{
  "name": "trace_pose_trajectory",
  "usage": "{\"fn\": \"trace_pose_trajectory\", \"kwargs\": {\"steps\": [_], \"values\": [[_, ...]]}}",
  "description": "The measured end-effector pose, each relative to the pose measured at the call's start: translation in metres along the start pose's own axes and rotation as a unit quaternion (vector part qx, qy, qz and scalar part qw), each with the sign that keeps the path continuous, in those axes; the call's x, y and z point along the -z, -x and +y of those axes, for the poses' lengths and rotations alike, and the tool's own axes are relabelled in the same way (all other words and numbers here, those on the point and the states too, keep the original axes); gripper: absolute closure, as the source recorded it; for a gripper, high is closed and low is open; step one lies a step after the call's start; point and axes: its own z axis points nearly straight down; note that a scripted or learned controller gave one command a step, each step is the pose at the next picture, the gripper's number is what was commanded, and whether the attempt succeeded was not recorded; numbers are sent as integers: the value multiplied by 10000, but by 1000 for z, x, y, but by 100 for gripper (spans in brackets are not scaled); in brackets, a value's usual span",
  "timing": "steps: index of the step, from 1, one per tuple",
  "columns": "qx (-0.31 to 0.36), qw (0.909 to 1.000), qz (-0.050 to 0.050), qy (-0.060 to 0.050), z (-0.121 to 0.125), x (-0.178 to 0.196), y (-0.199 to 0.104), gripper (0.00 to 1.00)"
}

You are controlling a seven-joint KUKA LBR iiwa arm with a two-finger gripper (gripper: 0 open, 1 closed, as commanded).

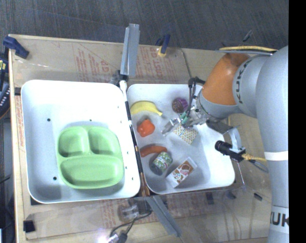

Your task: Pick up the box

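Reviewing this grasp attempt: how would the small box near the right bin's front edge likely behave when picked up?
The box looks like printed cardboard, so probably light and fairly stiff. It lies flat, so it seems unlikely to roll. It sits close to the can, so a push might nudge both.

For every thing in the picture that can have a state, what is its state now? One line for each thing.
Tool: low in the right bin, above the small patterned box; grip cannot be told.
Small patterned box: flat on the bin floor, under the tool.
Colourful printed carton: lying tilted near the front wall.
Yellow banana: lying by the left wall.
Green three-compartment plastic tray: flat in the left white bin.
Round patterned can: on its side.
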Motion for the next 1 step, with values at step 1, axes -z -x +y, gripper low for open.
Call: {"fn": "trace_pose_trajectory", "kwargs": {"steps": [1], "values": [[12,10000,-18,1,1,12,1,100]]}}
